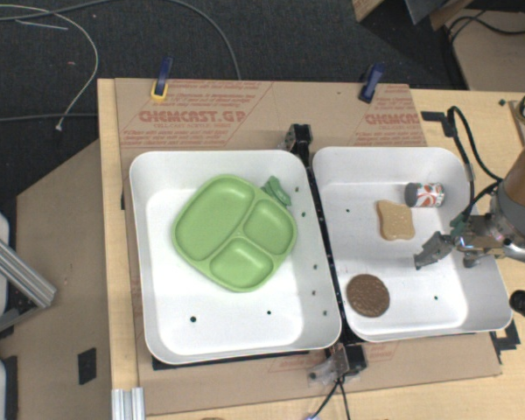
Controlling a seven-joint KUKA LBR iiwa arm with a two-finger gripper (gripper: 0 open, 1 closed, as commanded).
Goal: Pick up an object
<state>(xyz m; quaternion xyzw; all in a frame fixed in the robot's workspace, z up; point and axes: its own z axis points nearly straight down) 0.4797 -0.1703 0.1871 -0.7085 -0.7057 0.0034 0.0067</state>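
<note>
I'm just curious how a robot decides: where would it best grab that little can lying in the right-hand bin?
Probably across the can's round body, coming from above. It lies on its side, so fingers closing over its curved sides suit it better than its ends.

Tan toast slice (395, 220), brown round cookie (367, 295) and small can (425, 195) lie apart in the right bin (394, 322).

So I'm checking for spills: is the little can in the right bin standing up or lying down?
Lying down. The can rests on its side on the right bin floor, its length running across the view, near the toast-shaped piece.
</note>
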